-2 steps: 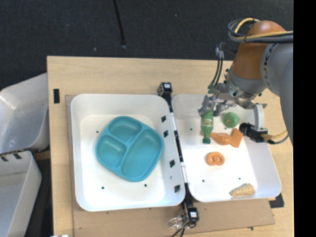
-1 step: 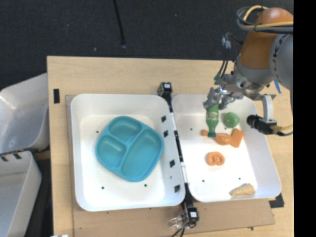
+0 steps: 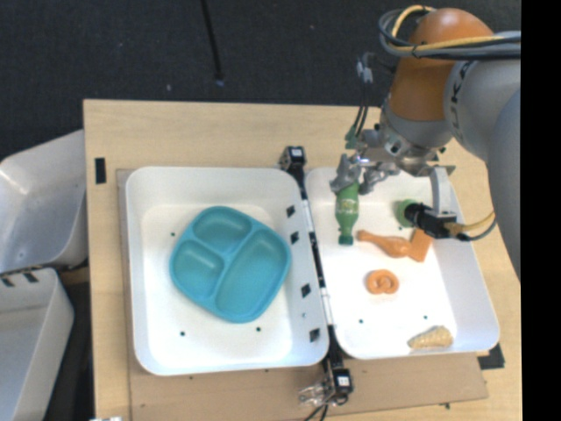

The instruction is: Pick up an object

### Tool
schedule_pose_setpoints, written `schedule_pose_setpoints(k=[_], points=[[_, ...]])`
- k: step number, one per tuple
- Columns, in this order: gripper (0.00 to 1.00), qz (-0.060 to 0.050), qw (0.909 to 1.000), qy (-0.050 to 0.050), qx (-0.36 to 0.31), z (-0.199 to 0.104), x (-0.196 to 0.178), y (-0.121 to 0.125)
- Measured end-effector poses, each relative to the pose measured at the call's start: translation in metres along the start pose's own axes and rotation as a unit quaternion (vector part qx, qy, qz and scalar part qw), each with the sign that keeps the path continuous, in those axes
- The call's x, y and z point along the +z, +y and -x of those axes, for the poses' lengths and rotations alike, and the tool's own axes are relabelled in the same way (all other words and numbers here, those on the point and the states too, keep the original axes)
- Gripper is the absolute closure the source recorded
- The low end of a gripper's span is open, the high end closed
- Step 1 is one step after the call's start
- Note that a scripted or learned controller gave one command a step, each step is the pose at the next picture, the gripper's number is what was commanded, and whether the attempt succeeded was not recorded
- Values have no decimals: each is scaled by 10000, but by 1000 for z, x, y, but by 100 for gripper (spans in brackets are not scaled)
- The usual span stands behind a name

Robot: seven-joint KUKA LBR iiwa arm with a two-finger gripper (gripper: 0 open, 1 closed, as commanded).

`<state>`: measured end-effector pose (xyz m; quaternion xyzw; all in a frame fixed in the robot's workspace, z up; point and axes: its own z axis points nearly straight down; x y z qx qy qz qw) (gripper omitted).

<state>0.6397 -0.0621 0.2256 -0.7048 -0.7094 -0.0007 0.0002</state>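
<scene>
The right white bin (image 3: 465, 296) has open floor through its middle and near side; the gripper (image 3: 355, 178) sits at its far left corner, close to the divider. Its fingers stand slightly apart, straddling the top of a green plastic bottle (image 3: 347, 217), not visibly clamped. The bottle is slim, lying along the bin's left edge. Nearby lie an orange drumstick-shaped toy (image 3: 396, 245), an orange ring (image 3: 382, 281) and a tan lump (image 3: 431, 338). A teal divided plate (image 3: 230, 263) fills the left bin (image 3: 140, 323).

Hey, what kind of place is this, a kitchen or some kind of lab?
Most likely a robotics lab test bench, not a kitchen: a robot arm reaches over two white bins holding toy-like items such as a green bottle and a blue divided plate.
</scene>
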Motion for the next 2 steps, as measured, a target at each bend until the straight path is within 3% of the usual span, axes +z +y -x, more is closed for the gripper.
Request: schedule_pose_setpoints(k=[2], points=[[100,-9,10000,-4,2,-112,-1,-28]])
